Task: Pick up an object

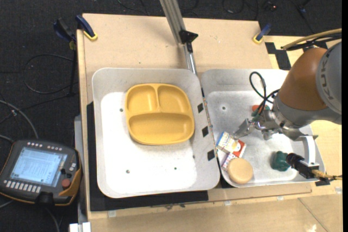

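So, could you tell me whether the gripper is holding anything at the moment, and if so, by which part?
It cannot be told. The gripper hangs low in the right bin, just above the small printed packet, but nothing shows between its fingers.

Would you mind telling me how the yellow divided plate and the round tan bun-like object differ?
The yellow divided plastic plate is far larger than the round tan bun-like object. The plate is a rounded square split into three compartments; the bun is a plain domed disc. The plate lies alone in the left white bin; the bun sits at the near edge of the right white bin, touching a small colourful carton. Both lie flat.
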Controlling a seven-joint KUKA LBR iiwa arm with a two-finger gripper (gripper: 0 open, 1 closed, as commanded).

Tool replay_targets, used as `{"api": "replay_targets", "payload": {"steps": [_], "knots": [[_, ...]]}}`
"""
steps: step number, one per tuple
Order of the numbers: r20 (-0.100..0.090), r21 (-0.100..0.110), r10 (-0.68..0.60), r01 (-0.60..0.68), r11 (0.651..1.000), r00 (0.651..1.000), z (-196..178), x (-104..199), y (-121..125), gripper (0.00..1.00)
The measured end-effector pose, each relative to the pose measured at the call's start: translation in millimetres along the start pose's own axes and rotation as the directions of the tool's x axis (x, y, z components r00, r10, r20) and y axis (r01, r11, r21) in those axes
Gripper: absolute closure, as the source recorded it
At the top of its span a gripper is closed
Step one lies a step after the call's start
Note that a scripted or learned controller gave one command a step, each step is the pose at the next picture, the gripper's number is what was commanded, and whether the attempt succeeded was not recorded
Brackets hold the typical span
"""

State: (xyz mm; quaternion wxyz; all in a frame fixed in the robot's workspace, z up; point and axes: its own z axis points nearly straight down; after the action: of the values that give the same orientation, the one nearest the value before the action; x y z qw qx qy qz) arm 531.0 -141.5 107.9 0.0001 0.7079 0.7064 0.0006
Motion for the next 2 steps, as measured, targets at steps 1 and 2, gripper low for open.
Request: {"api": "replay_targets", "payload": {"steps": [1, 2], "knots": [[0.002, -0.001, -0.002, 0.002, 1.000, 1.000, 12.4, 0.0, 0.9, 0.00], [0.002, -0.003, -0.002, 0.002, 1.000, 1.000, 1.6, 0.0, 1.6, 1.00]]}}
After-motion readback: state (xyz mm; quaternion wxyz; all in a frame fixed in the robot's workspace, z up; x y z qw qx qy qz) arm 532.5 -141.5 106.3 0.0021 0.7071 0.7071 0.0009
